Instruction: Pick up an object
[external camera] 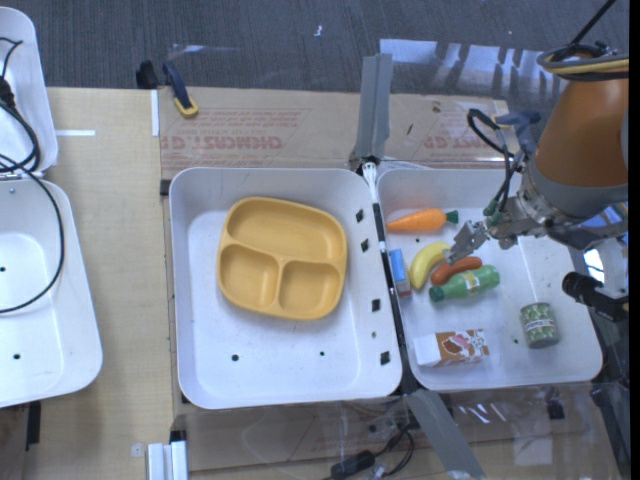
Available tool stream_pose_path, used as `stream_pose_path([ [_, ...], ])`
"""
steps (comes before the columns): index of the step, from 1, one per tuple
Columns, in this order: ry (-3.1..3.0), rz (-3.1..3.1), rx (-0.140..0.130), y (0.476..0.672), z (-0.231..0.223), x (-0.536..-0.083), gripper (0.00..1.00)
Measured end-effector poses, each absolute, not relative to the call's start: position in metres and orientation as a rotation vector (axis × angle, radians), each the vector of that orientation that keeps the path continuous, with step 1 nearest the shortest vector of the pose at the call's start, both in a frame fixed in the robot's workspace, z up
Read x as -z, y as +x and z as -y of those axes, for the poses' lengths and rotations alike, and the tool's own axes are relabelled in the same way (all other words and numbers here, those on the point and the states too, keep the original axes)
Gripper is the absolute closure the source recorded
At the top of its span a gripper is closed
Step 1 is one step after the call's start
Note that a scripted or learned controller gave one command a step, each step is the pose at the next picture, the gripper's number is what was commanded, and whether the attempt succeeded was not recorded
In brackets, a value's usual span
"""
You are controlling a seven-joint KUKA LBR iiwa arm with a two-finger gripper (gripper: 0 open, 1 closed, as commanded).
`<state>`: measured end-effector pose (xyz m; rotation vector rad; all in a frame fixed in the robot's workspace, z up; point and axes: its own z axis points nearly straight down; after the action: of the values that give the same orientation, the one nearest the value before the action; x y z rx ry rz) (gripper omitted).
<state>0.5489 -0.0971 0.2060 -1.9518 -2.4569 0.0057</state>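
In the right bin (575,368), right of frame centre, the gripper (466,239) hovers with open, empty fingers just above a clustered banana (427,262), red sausage (456,266) and green bottle (465,284), apparently mid-approach, so next it must descend and close on one.

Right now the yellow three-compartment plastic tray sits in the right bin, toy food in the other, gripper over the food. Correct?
Not quite: in the camera view the yellow three-compartment plastic tray sits in the left white bin, not the right. The toy food, such as the orange plastic carrot and yellow toy banana, lies in the right white bin, with the gripper over it.
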Motion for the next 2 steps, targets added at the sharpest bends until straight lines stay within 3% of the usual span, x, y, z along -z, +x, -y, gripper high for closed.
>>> stream_pose_path([
  [1,-1.827,2.554,-0.001,0.5679,0.1526,-0.0894,0.00],
  [2,-1.831,2.547,-0.004,0.5679,0.1538,-0.0954,1.00],
])
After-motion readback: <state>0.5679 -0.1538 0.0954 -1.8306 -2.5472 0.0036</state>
